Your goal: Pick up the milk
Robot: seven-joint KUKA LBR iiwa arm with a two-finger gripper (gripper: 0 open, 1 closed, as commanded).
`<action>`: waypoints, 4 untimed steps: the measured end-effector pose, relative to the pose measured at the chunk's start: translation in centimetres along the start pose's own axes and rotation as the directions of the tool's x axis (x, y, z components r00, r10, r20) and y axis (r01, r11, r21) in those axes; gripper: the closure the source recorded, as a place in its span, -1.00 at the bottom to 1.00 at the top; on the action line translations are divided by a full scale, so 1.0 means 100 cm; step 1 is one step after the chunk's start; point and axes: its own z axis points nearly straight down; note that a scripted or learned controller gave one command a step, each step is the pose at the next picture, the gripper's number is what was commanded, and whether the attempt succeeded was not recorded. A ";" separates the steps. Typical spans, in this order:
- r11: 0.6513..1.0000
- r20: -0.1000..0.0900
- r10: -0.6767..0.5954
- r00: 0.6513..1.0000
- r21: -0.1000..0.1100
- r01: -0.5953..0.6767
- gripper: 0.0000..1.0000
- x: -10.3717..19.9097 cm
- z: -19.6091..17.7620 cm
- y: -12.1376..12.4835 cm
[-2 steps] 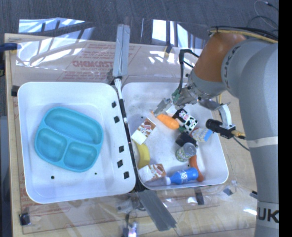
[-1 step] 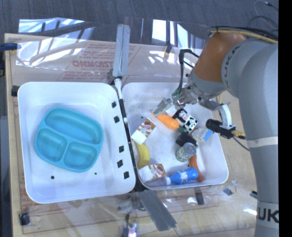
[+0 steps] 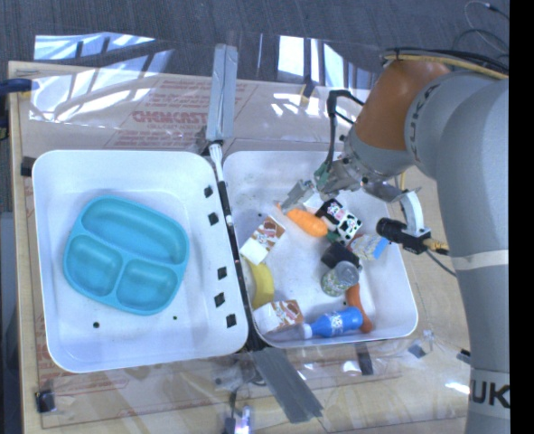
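The left bin (image 3: 50, 269) carries a blue divided plate (image 3: 126, 254) lying flat toward its left side, with nothing on it that bears on the task. Across the hinge-like divider, the right bin (image 3: 402, 319) holds the clutter: against its left wall a small brown-and-white carton (image 3: 267, 236) and, just below it, a yellow banana (image 3: 261, 283); near the front edge another brown snack packet (image 3: 283, 315) with a blue-and-white bottle (image 3: 332, 325) lying on its side beside it, an orange piece just at the bottle's right end. Toward the middle sits a dark-topped can (image 3: 339, 274), and above it an orange carrot (image 3: 306, 222) lies aslant. Just right of the carrot, toward the bin's back right corner, is the milk (image 3: 341, 220), a small white carton with black cow patches, resting on the bin floor and tilted against its neighbours. The gripper (image 3: 304, 193) hangs over the back edge of the right bin, just up and left of the milk, its pale fingers spread apart with nothing between them; one tip points toward the carrot. By my reading the task is hardly begun: the arm is over the correct bin and near the carton, but the milk is not grasped and not lifted. What is left is to line up over the carton, descend around it, close, and raise it clear; the carrot touching it may well get in the way.
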 end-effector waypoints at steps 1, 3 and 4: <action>1.000 0.000 0.000 1.000 0.000 0.000 -1.00 0.000 0.000 0.000; 1.000 0.000 0.000 1.000 0.000 0.000 -1.00 0.000 0.000 0.000; 1.000 0.000 0.000 1.000 0.000 0.000 -1.00 0.000 0.000 0.000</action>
